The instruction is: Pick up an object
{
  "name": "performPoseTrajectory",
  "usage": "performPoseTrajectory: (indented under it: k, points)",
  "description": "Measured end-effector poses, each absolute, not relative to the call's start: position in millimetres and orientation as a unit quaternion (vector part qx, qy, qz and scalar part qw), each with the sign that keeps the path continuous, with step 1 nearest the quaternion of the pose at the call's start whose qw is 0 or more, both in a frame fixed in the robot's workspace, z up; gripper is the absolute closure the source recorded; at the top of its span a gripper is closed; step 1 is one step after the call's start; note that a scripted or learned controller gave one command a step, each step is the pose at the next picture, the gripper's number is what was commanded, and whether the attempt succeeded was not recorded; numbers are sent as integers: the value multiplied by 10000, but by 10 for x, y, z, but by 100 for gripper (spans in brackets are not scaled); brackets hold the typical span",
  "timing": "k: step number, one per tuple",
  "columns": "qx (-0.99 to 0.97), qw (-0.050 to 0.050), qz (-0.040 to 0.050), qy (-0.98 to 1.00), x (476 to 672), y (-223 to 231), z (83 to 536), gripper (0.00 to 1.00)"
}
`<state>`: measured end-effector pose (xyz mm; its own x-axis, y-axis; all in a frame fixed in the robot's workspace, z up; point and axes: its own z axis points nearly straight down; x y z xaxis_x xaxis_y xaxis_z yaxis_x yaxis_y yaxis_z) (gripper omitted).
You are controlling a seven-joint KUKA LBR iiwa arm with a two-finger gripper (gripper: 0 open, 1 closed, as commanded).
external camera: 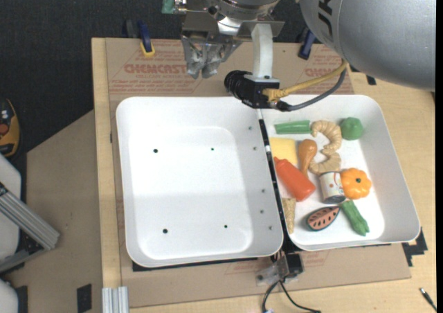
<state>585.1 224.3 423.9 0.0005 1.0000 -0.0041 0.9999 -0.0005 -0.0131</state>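
My gripper (204,62) hangs high over the cardboard behind the back edge of the left bin (181,187), and I see nothing in it. The objects all lie in the right bin (391,166): a green pod (292,127), a green lump (351,127), a knobbly beige piece (327,147), a yellow block (281,148), an orange drumstick shape (306,153), a red pepper (294,177), a small can (330,187), an orange pumpkin (356,183), a watermelon slice (322,218) and a green vegetable (355,217).
The bins sit side by side on a cardboard sheet (111,83), sharing a middle rim (270,166). Blue clamps (145,37) hold the cardboard's back edge. The grey arm (374,7) crosses the top right above the right bin.
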Motion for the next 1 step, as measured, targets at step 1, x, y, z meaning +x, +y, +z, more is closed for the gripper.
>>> performPoseTrajectory:
  k: [1]
  points:
    - [-7074,-42,-71,-7068,6290,2228,5426,100]
